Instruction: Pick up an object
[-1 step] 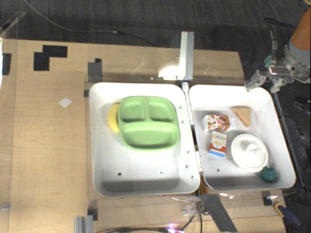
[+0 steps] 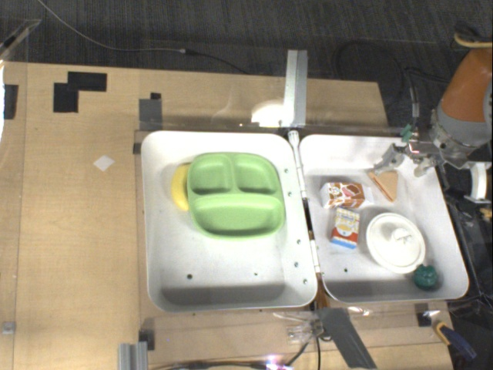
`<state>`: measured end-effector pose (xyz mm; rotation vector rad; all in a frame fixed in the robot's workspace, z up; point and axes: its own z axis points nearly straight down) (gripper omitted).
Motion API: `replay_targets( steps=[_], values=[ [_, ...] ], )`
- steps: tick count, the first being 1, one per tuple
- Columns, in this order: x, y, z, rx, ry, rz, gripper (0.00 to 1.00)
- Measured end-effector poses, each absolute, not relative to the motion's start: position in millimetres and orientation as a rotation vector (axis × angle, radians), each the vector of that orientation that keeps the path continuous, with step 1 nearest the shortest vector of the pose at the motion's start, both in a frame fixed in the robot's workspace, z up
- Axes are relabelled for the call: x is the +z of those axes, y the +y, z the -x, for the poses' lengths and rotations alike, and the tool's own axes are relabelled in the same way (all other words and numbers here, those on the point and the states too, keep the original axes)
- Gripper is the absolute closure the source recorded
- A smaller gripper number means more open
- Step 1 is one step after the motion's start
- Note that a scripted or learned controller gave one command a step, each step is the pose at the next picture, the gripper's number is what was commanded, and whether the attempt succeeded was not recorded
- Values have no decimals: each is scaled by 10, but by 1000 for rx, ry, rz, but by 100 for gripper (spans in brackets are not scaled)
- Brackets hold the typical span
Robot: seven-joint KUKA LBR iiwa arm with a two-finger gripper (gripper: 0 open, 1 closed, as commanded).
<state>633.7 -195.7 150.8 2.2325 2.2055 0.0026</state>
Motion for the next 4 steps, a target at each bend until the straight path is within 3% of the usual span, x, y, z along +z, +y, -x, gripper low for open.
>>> replay_targets(
  steps=[1, 2, 3, 4],
  values=[
    [871, -1975, -6377, 5, 2310, -2119, 0],
    [996, -1965, -6400, 10, 2310, -2112, 100],
    [1868, -665, -6404, 8, 2143, -2292, 100],
    [1864, -670, -6402, 7, 2142, -2293, 0]
  ],
)
